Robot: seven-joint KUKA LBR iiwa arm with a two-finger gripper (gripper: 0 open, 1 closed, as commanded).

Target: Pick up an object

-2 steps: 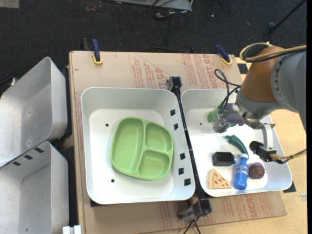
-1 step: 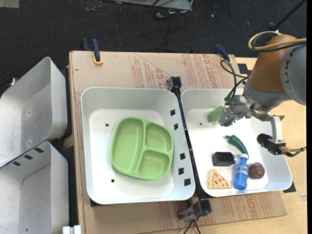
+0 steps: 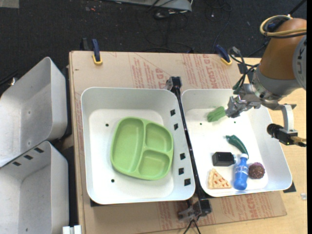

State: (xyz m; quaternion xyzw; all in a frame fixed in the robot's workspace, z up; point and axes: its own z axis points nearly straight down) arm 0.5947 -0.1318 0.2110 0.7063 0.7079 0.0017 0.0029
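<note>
Seemingly, the pick was under way but not finished. At the right of the frame, the gripper (image 3: 235, 106) hung low over the upper part of the right bin (image 3: 278, 152), its tip right against a light green object (image 3: 216, 114). That object looked to rest on the bin floor, or barely above it; a lift could not be confirmed. Whether it sat between the gripper's tips, and how wide they stood, could not be told. Lower in the same bin lay a dark green piece (image 3: 237, 143), a black block (image 3: 223, 158), a blue bottle (image 3: 241, 172), a pizza slice (image 3: 217, 179) and a dark red ball (image 3: 256, 170). The left bin (image 3: 92, 145) held a green divided tray (image 3: 142, 148).
</note>
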